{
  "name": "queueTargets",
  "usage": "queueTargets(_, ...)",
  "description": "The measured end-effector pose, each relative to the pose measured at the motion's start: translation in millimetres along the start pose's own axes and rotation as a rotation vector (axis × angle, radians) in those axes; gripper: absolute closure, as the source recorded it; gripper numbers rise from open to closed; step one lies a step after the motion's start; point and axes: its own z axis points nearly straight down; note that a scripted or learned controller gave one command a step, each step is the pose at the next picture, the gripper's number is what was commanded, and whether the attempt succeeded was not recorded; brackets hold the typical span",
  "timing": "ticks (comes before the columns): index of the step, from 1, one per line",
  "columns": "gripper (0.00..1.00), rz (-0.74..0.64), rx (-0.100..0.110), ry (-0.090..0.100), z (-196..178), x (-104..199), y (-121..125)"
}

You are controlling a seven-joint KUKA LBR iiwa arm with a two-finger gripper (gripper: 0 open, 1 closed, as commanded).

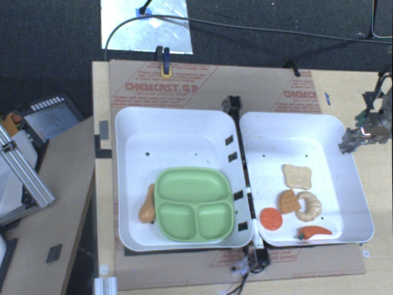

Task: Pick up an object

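Observation:
The right bin (331,134) holds several toy foods in its front half: a pale toast slice (297,176), an orange chunk (288,201), a beige ring-shaped pastry (309,206), a red round slice (271,219) and a red chili pepper (314,232). My gripper (354,140) hangs over the right bin's far right rim, well behind and to the right of the food. Nothing is seen in its grasp.
The left bin (172,128) carries a green divided plate (194,203) and a tan drumstick-shaped toy (147,204) beside the plate's left edge. A black clip strip (238,158) joins the two bins. Cardboard lies under both.

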Motion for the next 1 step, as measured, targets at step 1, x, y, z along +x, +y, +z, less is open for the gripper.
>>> queueTargets(1, 1.0, -0.004, 0.005, 0.003, 12.1, 49.5, 9.0)
